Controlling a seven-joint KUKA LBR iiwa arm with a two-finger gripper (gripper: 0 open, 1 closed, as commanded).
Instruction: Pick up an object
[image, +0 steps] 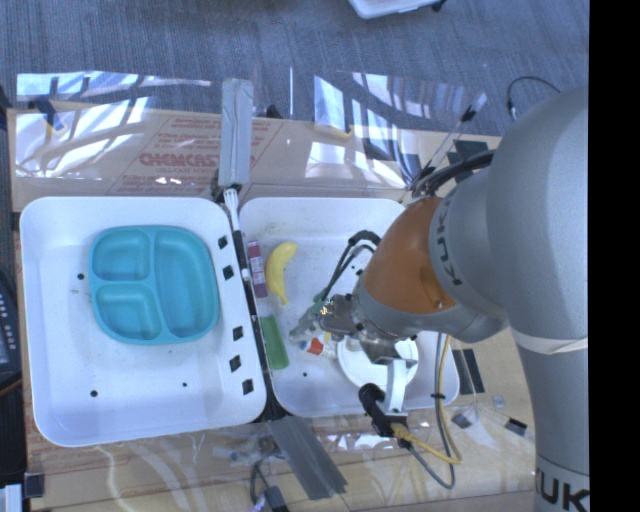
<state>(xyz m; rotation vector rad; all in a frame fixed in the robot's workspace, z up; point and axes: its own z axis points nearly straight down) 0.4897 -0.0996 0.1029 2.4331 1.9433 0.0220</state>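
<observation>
Two shallow white bins sit side by side on the worktop (150, 165), which we see covered in brown card with clear, glaring film along the far edge; grey carpet lies beyond it. We count one teal divided plate (155, 282) in the left bin (60, 400). In the right bin (330, 215) we count one yellow banana (279, 270), one purple item (257, 268) and one green bar (274, 341) along the dividing wall, one small red-orange piece (315, 347), and one white dish (355, 368) partly under the arm. The arm (520, 250) reaches in from the right, its orange band (405, 270) bent down over the right bin, and the claw (308, 330) hangs low just beside the red-orange piece and near the green bar. We cannot tell whether the claw is spread or closed, nor whether it grips anything.
</observation>
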